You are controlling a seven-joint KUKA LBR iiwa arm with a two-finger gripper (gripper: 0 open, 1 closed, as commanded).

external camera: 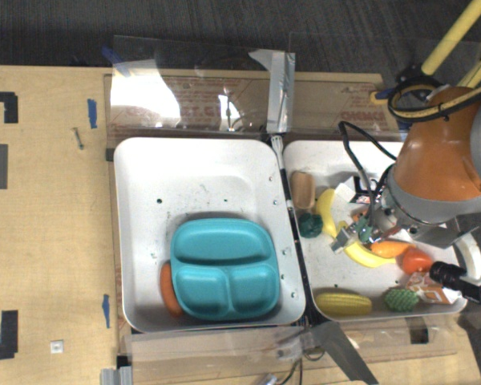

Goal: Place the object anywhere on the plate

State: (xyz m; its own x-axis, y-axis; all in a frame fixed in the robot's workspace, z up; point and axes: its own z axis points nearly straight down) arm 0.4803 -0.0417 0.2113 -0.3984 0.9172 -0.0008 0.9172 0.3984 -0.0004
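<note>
- Camera view has the gripper (346, 237) low in the right bin (329, 155), right over the banana (337, 223); whether it is apart or clamped I cannot tell, so no grasp can be claimed.
- Step in hand, as I judge it: picking an object from the right bin, most likely the banana.
- The banana is yellow and curved, lying between the brown cylinder (303, 188) and teal toy (310, 226) on its left and the orange and red pieces (407, 255) on its right.
- Nearer, a corn cob (343, 301) and a green knobbly toy (400, 298) lie along the near wall.
- Next move calls for a firm hold, a lift over the divider, then release onto the teal divided plate (223, 269) in the left bin (144, 215).
</note>
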